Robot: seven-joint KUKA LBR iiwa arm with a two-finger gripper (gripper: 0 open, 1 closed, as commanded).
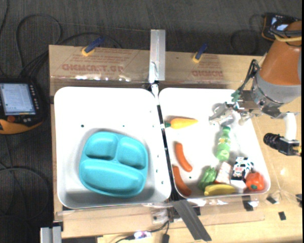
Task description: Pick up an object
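Observation:
My gripper [223, 114] hangs over the upper part of the right bin [202, 96], its silver fingers spread open with nothing between them. Just below it lies a green bottle [223, 145]. A yellow and orange carrot-like toy [181, 122] rests near the bin's left wall. Below that is a red-orange sausage [182, 156], with a second orange piece [178, 180] under it. Along the bin's front edge crowd a green pepper [209, 176], a yellow banana [219, 189], a white and red box [224, 172], a black-and-white cow-patterned toy [241, 167] and a red tomato [255, 181].
The left bin [71, 105] holds a blue divided plate [113, 162]. A divider wall [161, 135] separates the two bins. A teach pendant [15, 105] lies on the floor to the left of the bench.

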